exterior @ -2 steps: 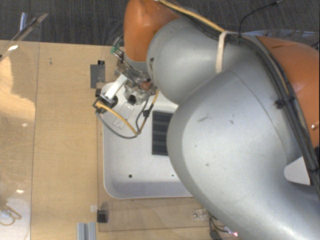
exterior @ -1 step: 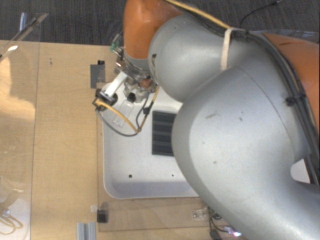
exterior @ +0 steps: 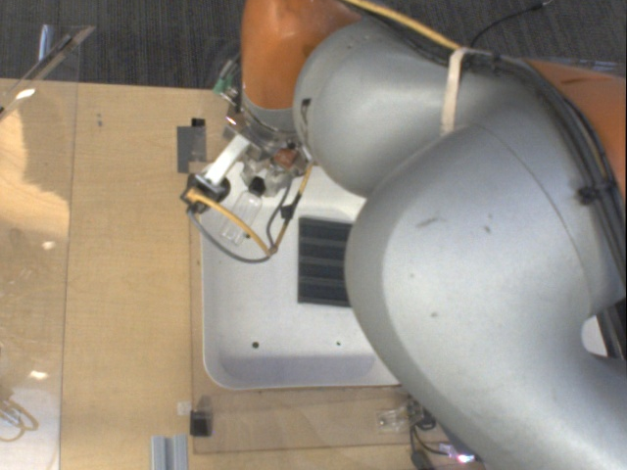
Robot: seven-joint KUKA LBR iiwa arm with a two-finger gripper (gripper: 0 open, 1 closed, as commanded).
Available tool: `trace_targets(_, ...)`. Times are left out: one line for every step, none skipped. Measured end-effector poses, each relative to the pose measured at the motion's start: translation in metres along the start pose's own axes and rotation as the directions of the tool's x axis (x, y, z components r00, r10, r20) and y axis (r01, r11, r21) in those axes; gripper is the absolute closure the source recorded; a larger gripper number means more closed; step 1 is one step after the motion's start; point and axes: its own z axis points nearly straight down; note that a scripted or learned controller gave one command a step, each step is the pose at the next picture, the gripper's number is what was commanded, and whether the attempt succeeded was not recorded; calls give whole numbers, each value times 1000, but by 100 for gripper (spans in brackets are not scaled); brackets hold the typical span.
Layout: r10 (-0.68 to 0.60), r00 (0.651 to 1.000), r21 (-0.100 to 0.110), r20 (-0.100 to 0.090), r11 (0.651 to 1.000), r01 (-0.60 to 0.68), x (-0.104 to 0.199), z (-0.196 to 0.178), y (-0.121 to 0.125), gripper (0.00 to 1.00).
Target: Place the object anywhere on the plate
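Note:
My gripper [exterior: 243,211] hangs over the far left corner of a white bin [exterior: 230,355], under the orange band of the wrist. A dark grey ribbed rectangular slab [exterior: 321,260] lies flat on the bin floor just right of the gripper, and the arm covers its right side. I see nothing clearly held at the gripper. The big grey arm hides the right half of the bin and whatever lies there.
Pale wooden bench [exterior: 127,262] stretches to the left of the bin. A small dark fixture [exterior: 192,145] sits at the bin's far left corner and another [exterior: 200,421] at its near left corner. Dark carpet [exterior: 137,18] runs along the top.

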Motion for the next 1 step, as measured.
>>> trace_targets(-38, 999, 3, 6, 999, 38, -81, 113, -24, 100)
